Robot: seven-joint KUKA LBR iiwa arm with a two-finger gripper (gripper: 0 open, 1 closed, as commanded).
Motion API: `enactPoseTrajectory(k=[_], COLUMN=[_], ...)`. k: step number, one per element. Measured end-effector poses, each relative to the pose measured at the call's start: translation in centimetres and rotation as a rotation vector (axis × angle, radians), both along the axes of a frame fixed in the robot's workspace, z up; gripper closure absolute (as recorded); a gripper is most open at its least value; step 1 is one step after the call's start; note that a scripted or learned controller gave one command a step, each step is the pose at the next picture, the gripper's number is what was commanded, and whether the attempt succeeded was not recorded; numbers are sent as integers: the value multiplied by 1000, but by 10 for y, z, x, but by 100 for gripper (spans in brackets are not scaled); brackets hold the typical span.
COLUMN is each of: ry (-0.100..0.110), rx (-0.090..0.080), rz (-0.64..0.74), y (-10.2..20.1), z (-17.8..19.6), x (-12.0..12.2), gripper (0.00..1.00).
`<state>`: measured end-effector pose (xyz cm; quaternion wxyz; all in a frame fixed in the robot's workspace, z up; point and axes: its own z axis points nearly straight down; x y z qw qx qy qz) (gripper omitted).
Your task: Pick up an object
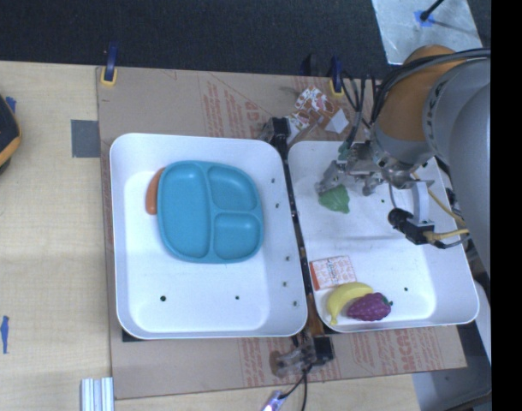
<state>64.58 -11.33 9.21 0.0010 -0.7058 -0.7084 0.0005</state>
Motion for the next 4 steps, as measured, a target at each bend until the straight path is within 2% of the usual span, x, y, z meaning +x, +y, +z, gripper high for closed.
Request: enactPoseTrajectory(k=[1,2,3,4], ry=[2,2,3,3], rx=[0,0,0,0], rz=[2,3,4,5], y=[-1,-1,-1,-1], z=[10,10,21,21], x=[0,0,0,0], gripper=[100,0,100,0])
